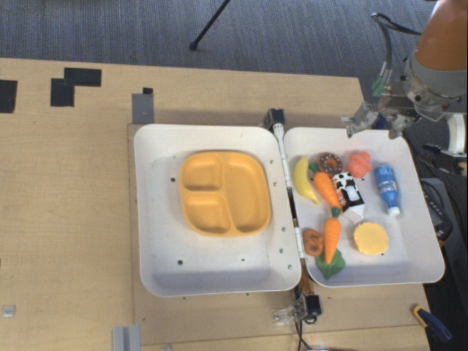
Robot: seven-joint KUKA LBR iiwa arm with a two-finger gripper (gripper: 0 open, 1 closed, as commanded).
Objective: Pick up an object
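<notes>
**K:** Camera view, near edge first: what was in the right bin (428, 265)?

**M:** At 7 o'clock, a carrot (331, 236) lay with its green top (330, 264) toward the near wall and a pretzel (313, 241) touching its left side. At 5 o'clock was a flat yellow disc (371, 238), apart from both.

**K:** Mid-bin?

**M:** A second carrot (327, 189) lay at the centre, tip toward 11. A black-and-white toy (350, 193) sat against its right side; couldn't tell what it was. A banana (303, 180) lay at 9 o'clock along the left wall. A blue bottle (387, 189) lay on its side at 3 o'clock, cap toward 5.

**K:** Far side?

**M:** A donut (329, 162) sat at 11 o'clock, just beyond the second carrot. A pink-red piece (358, 164) sat at 12, beside the donut.

**K:** Gripper?

**M:** The gripper (375, 127) hung over the far rim at about 1 o'clock, above the objects and touching none. Its fingers (354, 127) were spread wide with nothing between them.

**K:** Left bin?

**M:** The left bin (157, 269) held one yellow divided plate (223, 194), roughly centred and flat.
</notes>
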